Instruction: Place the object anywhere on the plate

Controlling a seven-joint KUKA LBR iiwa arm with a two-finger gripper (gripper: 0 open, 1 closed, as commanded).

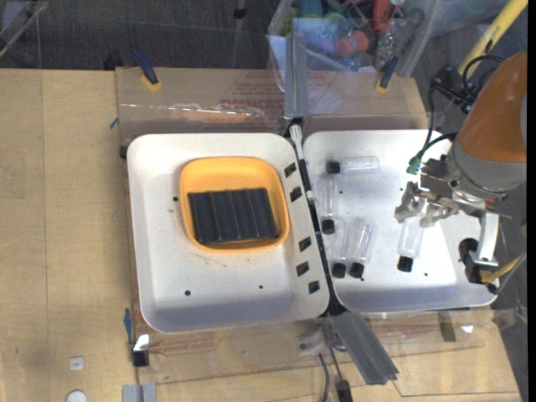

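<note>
A yellow plate (231, 169) sits in the left white bin (159, 283), and a black ridged slab (233, 214) lies on it. Several clear vials with black caps lie in the right white bin (435, 287): one (353, 166) near the back, one (327, 201) by the divider, a pair (355, 243) toward the front, and one (409, 243) further right. My gripper (421, 211) hangs over the right bin, just above and behind the rightmost vial. Nothing shows in its grasp.
A black toothed divider (303, 224) runs between the two bins. A clear tub of colourful toys (352, 15) stands behind the bins. My grey and orange arm (494, 132) covers the right bin's far right corner.
</note>
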